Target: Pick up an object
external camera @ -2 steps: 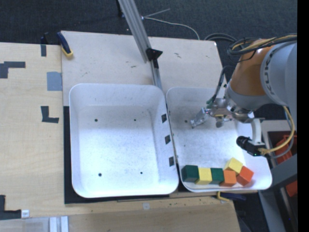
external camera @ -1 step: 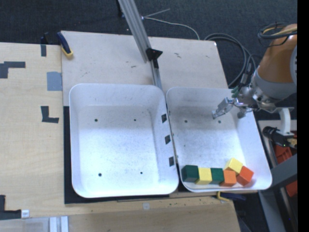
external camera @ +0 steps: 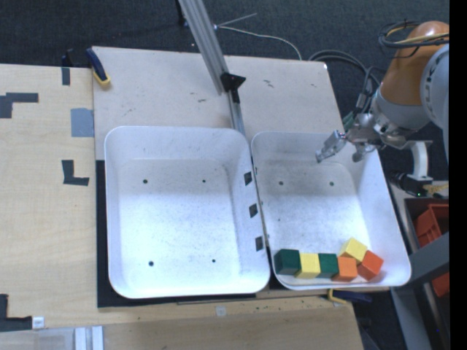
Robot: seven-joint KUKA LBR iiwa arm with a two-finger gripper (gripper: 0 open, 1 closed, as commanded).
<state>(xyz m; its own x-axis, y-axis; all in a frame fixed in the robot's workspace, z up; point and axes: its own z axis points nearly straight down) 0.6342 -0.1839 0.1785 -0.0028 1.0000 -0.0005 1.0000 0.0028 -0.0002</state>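
I count two bins: the left bin [external camera: 179, 210] and the right bin [external camera: 325, 210], touching along their inner rims. Six blocks sit in the right bin, all crowded against its near rim: a dark green block [external camera: 287, 260], a yellow block [external camera: 309, 265], a green block [external camera: 327, 264], an orange block [external camera: 346, 267], a red-orange block [external camera: 371, 264] and a second yellow block [external camera: 355, 249] just behind those last two. The first four form a touching row.

My pincer [external camera: 340, 146] hangs over the right bin's far right corner, well apart from the blocks, its fingers spread with nothing between them.

The bare middle of the right bin lies between my pincer and the row.
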